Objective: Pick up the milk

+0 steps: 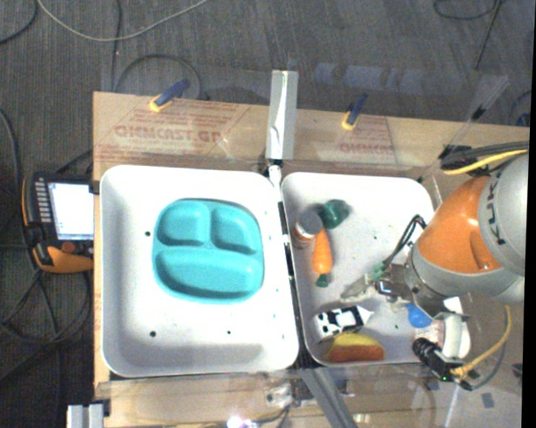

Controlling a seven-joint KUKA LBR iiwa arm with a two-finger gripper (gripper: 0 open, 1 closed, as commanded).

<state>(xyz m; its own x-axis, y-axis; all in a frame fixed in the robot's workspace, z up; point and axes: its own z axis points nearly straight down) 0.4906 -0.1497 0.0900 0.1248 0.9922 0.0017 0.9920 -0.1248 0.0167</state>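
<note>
Nearest: red-and-yellow fruit (355, 348) touching milk (341, 320) in right bin (374, 188), near-left corner. Hovering just right: gripper (377, 283), opening impossible to tell. Risk: grabbing fruit instead, given crowding

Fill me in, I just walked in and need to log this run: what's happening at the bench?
A grey and orange robot arm reaches in from the right over the right bin, its gripper low beside the milk carton. The milk lies in the bin near a carrot and a yellow and red piece of fruit; it isn't lifted yet. The left bin holds a blue divided plate.
</note>
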